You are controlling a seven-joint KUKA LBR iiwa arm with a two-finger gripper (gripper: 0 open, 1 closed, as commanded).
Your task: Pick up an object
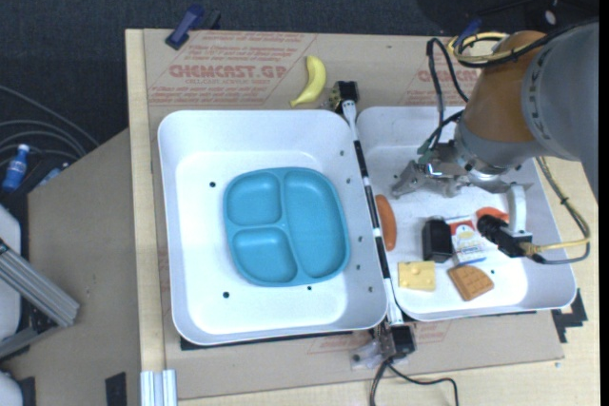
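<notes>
- Camera view looks down on the right bin [550,292], where the small objects lie along the near side: an orange sausage-shaped piece [385,221] by the left wall, a black block [437,240], a small white-and-red packet [467,242], a yellow cheese wedge [417,276] and a brown cracker-like piece [470,281].
- A red-orange piece [489,215] lies just right of the packet, partly hidden by black hardware.
- The gripper [437,174] hangs over the far-left part of that bin, above and apart from the objects; whether it is spread or closed cannot be told, and nothing is seen held.
- The grey arm [561,90] with its orange band [500,95] reaches in from the right.
- The left bin [186,143] holds a blue three-compartment plate [284,225].
- A yellow banana [310,82] lies on the bench beyond the bins, and a blue clip-like item [184,27] sits at the bench's far-left edge.
</notes>
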